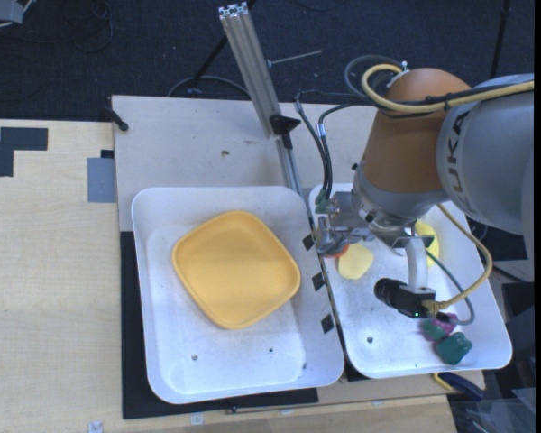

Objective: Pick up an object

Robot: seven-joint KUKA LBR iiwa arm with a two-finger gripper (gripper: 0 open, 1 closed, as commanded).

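Found a yellow plate (236, 267) flat in the left bin (153, 332), corners toward roughly 12, 3, 6 and 9 o'clock. Saw the gripper (335, 233) low at the right bin's (388, 354) 10 o'clock edge; could not tell its opening or any hold. Noted a pale yellow piece (356, 262) at its 5 o'clock, partly covered, long axis unreadable. Spotted a green and magenta toy (446, 339) near the 5 o'clock corner, running about 11 to 5.

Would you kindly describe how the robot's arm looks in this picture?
The arm is grey with a rounded orange band and black lettering. A yellow cable loops over the band, black cables run beside it, and the gripper is dull metal.
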